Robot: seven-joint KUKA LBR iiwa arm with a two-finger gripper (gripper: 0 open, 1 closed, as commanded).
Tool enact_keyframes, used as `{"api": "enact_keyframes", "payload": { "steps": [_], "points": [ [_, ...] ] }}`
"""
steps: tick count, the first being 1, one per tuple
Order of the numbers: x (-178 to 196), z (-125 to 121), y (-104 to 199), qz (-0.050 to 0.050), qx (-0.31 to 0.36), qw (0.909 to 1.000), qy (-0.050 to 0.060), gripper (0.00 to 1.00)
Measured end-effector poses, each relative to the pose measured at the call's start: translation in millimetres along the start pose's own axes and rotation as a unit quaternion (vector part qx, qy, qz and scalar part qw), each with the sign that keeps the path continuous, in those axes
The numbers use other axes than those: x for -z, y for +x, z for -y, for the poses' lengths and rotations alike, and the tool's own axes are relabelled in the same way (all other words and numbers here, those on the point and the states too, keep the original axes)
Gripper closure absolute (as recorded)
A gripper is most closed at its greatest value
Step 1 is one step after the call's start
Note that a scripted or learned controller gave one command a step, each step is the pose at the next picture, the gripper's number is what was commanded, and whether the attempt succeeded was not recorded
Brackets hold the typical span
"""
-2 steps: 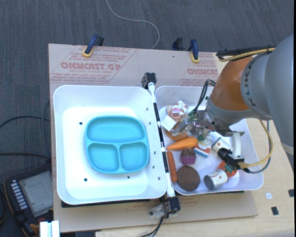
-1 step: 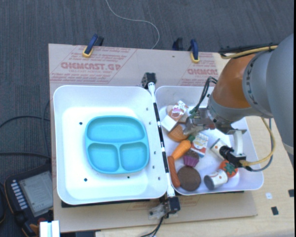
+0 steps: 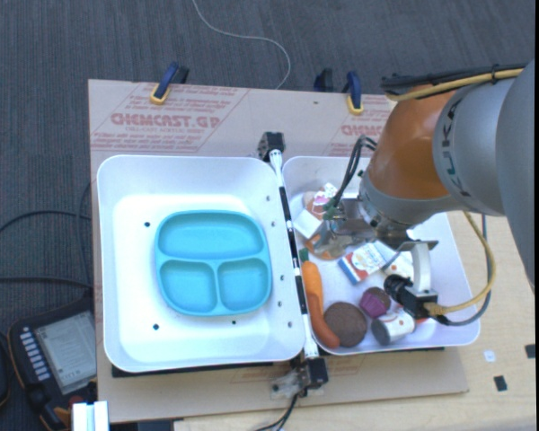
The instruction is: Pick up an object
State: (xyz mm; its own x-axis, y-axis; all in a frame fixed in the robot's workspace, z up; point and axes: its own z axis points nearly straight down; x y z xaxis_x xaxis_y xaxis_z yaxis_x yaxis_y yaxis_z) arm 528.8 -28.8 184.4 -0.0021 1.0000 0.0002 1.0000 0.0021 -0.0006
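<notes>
My gripper [image 3: 335,233] is low in the right bin [image 3: 458,268], at its left middle, with the grey and orange arm [image 3: 431,160] leaning over the bin's back half. Just below it lie an orange carrot [image 3: 313,285] along the left wall and a red, white and blue packet [image 3: 366,259]. A round brown piece [image 3: 344,323], a purple piece [image 3: 375,302] and a small white cylinder [image 3: 393,329] sit at the bin's front. A small white and red item [image 3: 322,202] lies just behind the gripper. Nothing is seen between the fingers.
The left bin [image 3: 126,205] holds a light blue divided plate [image 3: 214,262]. A dark divider rail [image 3: 287,232] runs between the bins. Both stand on a brown board [image 3: 162,119] with clamps at its back edge. A cable loops off the wrist toward the right bin's front right.
</notes>
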Motion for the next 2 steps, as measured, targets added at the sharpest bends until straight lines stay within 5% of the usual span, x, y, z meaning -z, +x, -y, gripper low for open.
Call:
{"api": "enact_keyframes", "payload": {
  "steps": [2],
  "points": [
    [18.9,-0.8,-0.3,0.0,0.0,1.0,0.0,1.0]
  ]
}}
